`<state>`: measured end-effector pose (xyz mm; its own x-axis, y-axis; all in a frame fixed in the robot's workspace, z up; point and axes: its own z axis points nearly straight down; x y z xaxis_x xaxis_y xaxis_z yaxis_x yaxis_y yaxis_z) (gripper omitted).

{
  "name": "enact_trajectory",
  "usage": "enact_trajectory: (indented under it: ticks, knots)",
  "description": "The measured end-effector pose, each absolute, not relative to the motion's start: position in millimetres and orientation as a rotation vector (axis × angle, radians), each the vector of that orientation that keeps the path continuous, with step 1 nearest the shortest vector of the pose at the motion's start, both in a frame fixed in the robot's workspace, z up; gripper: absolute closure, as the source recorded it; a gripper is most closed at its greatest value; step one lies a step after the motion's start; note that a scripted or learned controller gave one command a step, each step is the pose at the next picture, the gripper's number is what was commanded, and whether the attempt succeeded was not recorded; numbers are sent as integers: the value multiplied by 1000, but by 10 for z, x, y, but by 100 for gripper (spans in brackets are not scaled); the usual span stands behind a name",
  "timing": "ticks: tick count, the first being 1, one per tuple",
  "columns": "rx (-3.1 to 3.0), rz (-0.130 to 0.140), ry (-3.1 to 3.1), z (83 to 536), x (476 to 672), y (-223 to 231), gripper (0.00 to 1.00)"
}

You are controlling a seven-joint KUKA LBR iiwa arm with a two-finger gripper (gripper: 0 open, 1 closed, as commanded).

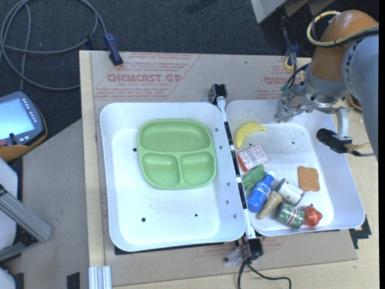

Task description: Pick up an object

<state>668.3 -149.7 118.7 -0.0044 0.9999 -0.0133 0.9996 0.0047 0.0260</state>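
Reaching for the banana (249,131), just left of and below your gripper (290,111), whose opening I cannot tell, expect a light, smooth, curved toy; grasp it across its thick middle.

A yellow banana (248,131) lies far in the right bin (343,185); small toy foods (280,197) cluster near.

A robotics lab, by the look of it. The tabletop (180,77) is a board still in printed protective film, loose cables (42,17) trail over dark carpet, and a handheld control pendant (18,122) sits at the left.
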Motion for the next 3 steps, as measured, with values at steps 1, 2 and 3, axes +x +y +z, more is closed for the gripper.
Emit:
enact_trajectory:
  ticks: [1, 2, 3]
  knots:
    - [2218, 2, 2222, 1979, 6271, -1184, 100]
    - [2219, 1, 2222, 1971, 6266, -1185, 0]
    - [2221, 0, 2222, 844, 6304, -934, 0]
